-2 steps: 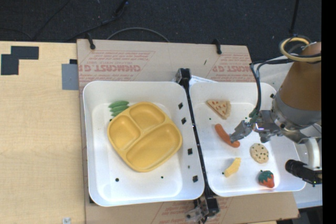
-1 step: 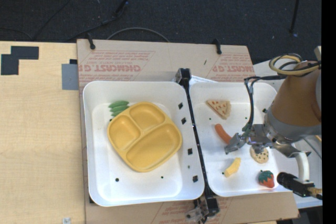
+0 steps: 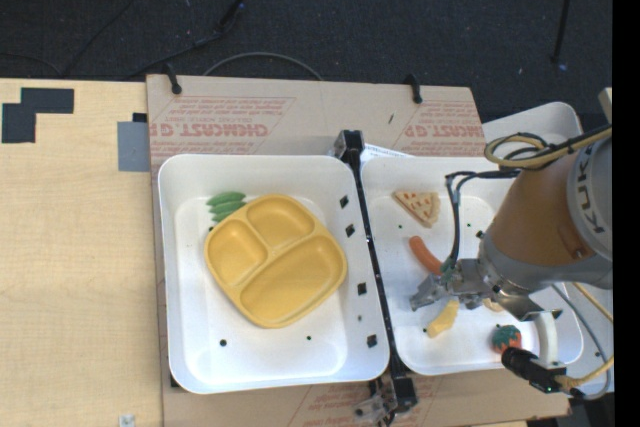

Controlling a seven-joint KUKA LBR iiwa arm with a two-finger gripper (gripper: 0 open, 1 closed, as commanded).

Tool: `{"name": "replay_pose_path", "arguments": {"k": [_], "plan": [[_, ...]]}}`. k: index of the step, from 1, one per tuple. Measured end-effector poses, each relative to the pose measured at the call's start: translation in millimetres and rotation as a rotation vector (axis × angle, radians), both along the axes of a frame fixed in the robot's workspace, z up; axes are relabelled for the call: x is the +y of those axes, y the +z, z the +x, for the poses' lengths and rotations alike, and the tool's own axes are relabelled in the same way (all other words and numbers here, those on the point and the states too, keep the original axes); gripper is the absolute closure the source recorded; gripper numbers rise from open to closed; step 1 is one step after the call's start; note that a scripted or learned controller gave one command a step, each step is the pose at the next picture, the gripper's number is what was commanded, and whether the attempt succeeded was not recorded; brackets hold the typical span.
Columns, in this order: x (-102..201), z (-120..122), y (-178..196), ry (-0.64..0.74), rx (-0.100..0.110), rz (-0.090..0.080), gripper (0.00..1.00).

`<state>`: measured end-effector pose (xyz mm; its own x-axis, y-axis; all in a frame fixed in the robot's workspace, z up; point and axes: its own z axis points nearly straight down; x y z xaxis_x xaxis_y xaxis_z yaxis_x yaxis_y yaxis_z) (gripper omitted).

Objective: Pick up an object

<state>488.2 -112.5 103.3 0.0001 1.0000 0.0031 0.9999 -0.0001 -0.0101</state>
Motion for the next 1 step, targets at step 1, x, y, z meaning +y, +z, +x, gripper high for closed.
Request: {"name": "replay_pose_path", "arguments": {"k": [1], "plan": [[-1.4,1.1,13.4,-0.005,-0.004,-0.001,1.0]]}}
